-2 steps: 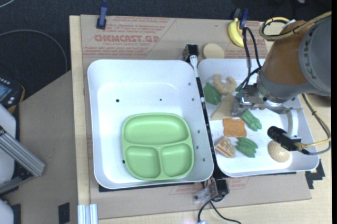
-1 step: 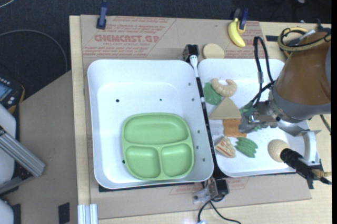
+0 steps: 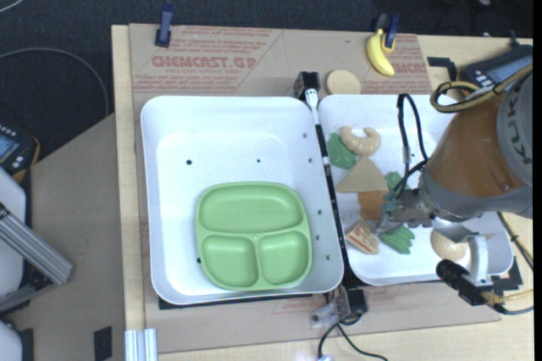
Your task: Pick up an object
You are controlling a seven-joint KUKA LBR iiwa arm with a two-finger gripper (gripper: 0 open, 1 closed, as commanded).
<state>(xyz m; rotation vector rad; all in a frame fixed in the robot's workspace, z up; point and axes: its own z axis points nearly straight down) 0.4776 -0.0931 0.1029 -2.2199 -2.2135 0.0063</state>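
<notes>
Arm (image 3: 478, 156) comes in from the right, low over the right bin (image 3: 423, 270). Gripper (image 3: 396, 211) sits down among the toy food near the bin's front-middle. Can't tell its state; wrist and clutter hide it.

Right bin contents:
- croissant (image 3: 362, 139) near the back, touching a green leaf piece (image 3: 340, 151) on its left
- tan wedge (image 3: 362, 178) just in front of those, w/ an orange-brown block (image 3: 371, 203) right below it
- sandwich slice (image 3: 362, 240) at the front-left, close to the bin divider
- green veg piece (image 3: 397, 240) just beside the gripper, front side; another small green bit (image 3: 395, 180) next to the wedge's right corner
- pale bun-like item (image 3: 447, 246) at the front-right, partly under the arm

No item visibly pinched or lifted; everything looks to be resting on the bin floor.

Left bin (image 3: 169, 147) holds a green 3-section tray (image 3: 252, 235), front-center, flat.

Outside the bins, on the board (image 3: 203, 63) behind them: banana (image 3: 380, 54) by a blue clamp (image 3: 390, 27), and a tan disc (image 3: 343, 82) near the back edge of the right bin. Second blue clamp (image 3: 164, 24) at the board's back-left.
</notes>
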